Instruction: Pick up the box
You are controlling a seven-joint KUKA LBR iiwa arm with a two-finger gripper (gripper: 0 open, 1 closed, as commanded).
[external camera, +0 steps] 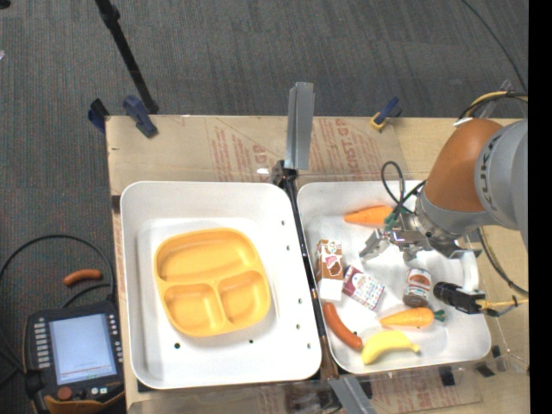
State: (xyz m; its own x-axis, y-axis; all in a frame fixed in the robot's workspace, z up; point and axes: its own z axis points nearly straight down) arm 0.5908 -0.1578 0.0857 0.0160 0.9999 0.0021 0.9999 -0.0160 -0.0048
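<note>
While jaws (pixel 377 247) hang spread, holding nothing, box (pixel 329 260) just beside

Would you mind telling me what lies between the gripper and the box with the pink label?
In the camera view, nothing: bare white bin floor separates the gripper from the box, which lies just below it.

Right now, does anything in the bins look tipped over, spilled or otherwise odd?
Nothing looks spilled or broken. In the right bin, the two small boxes lie flat and skewed to each other, and the little jar stands upright. The yellow divided tray sits level in the left bin.
</note>
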